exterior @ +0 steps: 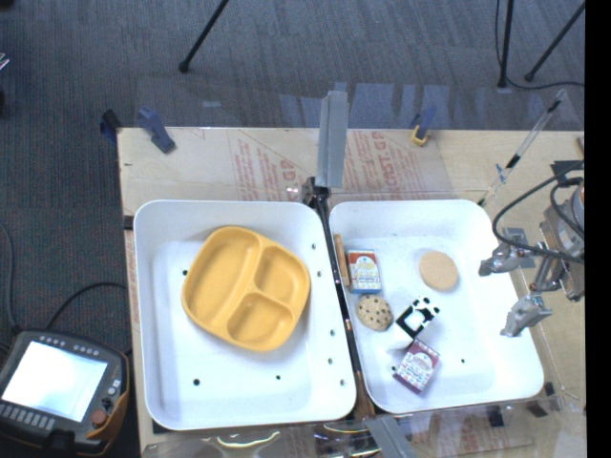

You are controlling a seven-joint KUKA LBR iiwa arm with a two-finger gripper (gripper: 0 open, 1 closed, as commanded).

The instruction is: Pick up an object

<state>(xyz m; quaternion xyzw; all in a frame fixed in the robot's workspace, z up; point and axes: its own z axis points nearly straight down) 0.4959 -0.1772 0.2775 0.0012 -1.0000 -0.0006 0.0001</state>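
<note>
Pincer [523,294]: you see it at the right rim of the right bin, two grey fingers pointing left, one near the upper part of the rim and one lower down; they stand spread apart with nothing between them and touch none of the objects.
Right bin [477,222]: it carries five small things, all left of the pincer and apart from it.
Tan disc [439,271]: a round flat piece in the upper middle of the right bin, the object nearest the pincer.
Small carton [364,271]: orange and white, lying by the bin's left wall.
Cookie [374,312]: a chocolate-chip round just below the carton.
Black and white block [416,318]: just right of the cookie, tilted.
Maroon packet [416,366]: just below the block, towards the front wall.
Left bin [158,351]: holds a yellow divided plate [246,288], tilted on the bin floor.
Table [220,165]: both bins rest on it side by side.
</note>
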